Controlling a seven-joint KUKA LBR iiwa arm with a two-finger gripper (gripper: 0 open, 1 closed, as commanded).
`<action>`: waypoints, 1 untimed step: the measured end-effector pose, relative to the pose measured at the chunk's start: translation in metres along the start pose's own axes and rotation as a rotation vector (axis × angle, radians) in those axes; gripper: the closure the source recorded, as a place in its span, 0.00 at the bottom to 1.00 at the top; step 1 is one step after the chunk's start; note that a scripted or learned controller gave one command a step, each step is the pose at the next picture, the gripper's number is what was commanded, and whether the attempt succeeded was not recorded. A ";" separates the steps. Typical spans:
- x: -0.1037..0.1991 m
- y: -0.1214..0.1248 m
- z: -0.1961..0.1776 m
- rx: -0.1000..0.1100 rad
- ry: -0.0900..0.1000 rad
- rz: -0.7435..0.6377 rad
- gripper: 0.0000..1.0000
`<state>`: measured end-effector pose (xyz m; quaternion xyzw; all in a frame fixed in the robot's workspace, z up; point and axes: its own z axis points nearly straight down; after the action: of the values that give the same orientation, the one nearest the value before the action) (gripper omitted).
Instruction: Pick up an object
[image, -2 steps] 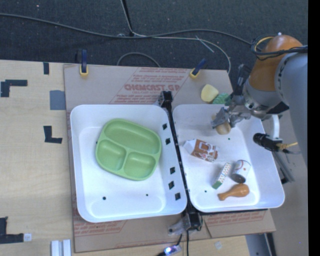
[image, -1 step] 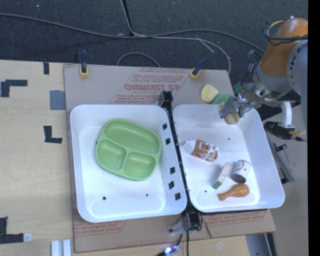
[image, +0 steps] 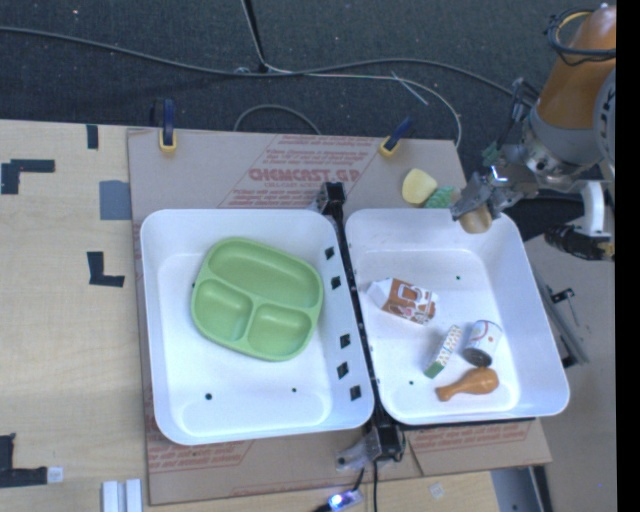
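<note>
My gripper (image: 477, 208) hangs over the back rim of the right bin (image: 530, 300), near its far right corner. A small tan object (image: 476, 220) sits between its fingers, held above the rim. Lower in the same bin lie a crumpled white and orange packet (image: 403, 300), a small white and green tube (image: 445, 351), a little can on its side (image: 482, 341) and a tan drumstick-shaped toy (image: 468, 384). A green divided plate (image: 258, 298) lies in the left bin (image: 165, 330).
A yellow object (image: 419, 185) with a green piece beside it rests on the cardboard just behind the right bin, left of the gripper. Yellow and blue clamps (image: 165, 130) pin the cardboard's back edge. Cables run across the dark floor behind.
</note>
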<state>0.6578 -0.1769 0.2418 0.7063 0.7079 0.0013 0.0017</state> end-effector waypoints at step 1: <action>0.061 -0.006 0.002 0.006 0.002 -0.004 1.00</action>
<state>0.6517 -0.1161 0.2397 0.7049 0.7093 -0.0001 -0.0009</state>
